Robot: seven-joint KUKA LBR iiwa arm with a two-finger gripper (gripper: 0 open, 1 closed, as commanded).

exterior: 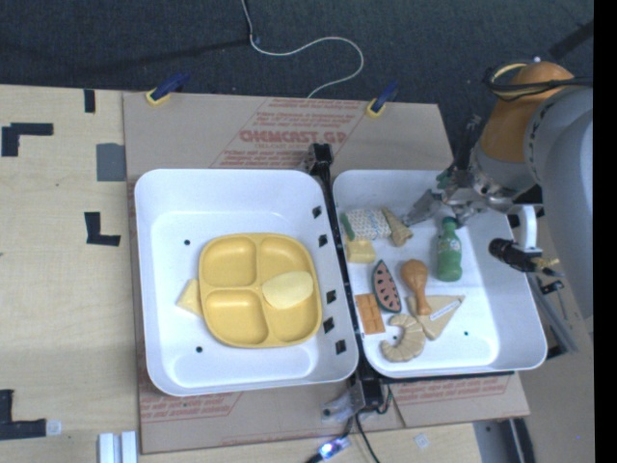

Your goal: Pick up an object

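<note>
My gripper hangs over the back of the right bin, its fingers spread open, one finger reaching left toward a tan toy piece. Just below it a green toy bottle lies in the bin, its cap close to the fingertips, and nothing is held. Other toy foods lie nearby: a watermelon slice, a drumstick, a pale wedge, an orange cracker and a speckled green-white piece.
The left bin holds a yellow divided plate with a pale yellow piece in one compartment and a yellow wedge at its left. The grey arm enters from the right above the right bin's rim.
</note>
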